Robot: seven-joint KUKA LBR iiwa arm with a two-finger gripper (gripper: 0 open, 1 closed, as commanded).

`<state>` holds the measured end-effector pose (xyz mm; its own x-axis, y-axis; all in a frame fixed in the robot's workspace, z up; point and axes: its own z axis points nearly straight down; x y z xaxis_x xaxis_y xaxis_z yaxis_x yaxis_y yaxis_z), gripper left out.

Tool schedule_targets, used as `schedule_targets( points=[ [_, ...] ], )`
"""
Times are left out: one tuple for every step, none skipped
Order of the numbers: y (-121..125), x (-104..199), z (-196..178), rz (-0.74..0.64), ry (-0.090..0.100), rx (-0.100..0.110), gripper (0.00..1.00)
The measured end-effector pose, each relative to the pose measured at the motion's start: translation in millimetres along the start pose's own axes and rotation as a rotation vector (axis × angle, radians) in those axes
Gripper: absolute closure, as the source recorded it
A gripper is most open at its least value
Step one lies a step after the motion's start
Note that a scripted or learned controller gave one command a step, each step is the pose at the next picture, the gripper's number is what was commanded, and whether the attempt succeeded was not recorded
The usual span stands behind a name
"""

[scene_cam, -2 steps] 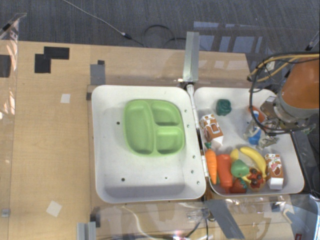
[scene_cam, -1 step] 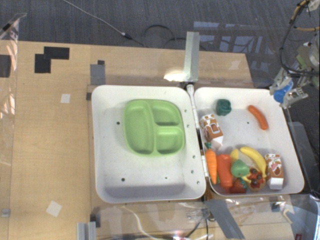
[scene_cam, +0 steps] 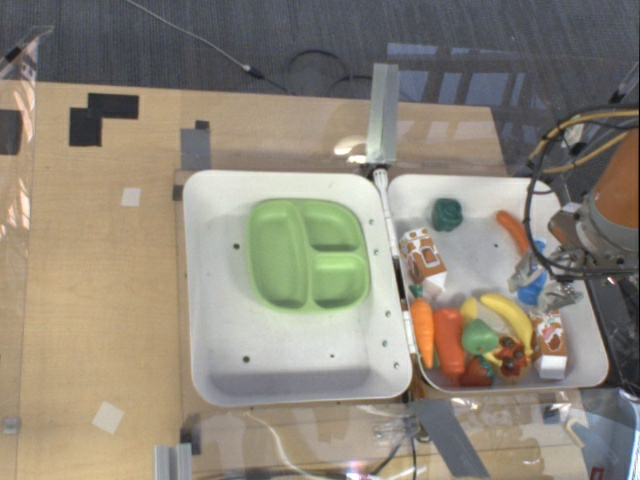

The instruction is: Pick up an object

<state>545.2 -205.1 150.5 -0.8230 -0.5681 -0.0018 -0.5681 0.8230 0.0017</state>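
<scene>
While the gripper [scene_cam: 535,278] hangs low over the right bin [scene_cam: 470,193], its grip impossible to tell, banana [scene_cam: 507,315] beside it, green divided plate [scene_cam: 307,254] in left bin [scene_cam: 215,268]

A robotics lab bench, by every sign — a pale wooden benchtop [scene_cam: 100,298] carries two shallow white plastic bins [scene_cam: 210,298] set side by side, divided by a grey metal rail [scene_cam: 383,118]. Black square marker patches [scene_cam: 102,116] are stuck to the wood, loose black cables [scene_cam: 300,68] trail over grey carpet [scene_cam: 300,8] behind, and a grey robot arm with an orange band [scene_cam: 612,193] reaches in — bundled with yellow and black wiring [scene_cam: 585,133].
</scene>
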Motion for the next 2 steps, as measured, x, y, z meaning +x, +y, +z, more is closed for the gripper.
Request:
schedule_targets(
  points=[
    [-1,-2,-4,-0.001,-0.005,0.007,0.0],
    [30,16,59,-0.138,-0.01,0.019,0.0]
  ],
)
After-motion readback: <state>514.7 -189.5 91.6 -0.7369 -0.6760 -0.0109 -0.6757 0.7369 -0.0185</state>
